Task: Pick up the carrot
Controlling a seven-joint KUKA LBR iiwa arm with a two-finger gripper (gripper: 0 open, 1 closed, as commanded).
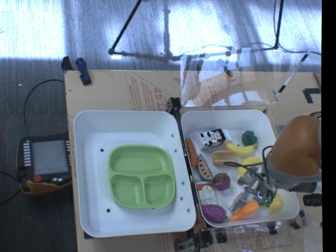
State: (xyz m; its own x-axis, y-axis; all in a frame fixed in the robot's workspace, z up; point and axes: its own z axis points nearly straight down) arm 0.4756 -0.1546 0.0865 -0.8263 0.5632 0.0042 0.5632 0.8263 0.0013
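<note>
Carrot point(244, 211) lies just below our gripper point(254, 194) in the right bin point(262, 121), apparently unlifted; we cannot tell the gripper's state, so grasping and raising likely remain.

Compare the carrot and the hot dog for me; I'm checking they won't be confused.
The carrot is bright orange and tapered; the hot dog is darker reddish and even in width. The carrot lies near the right bin's front edge beside the gripper; the hot dog lies along its left wall. Both are long, slim toys.
</note>
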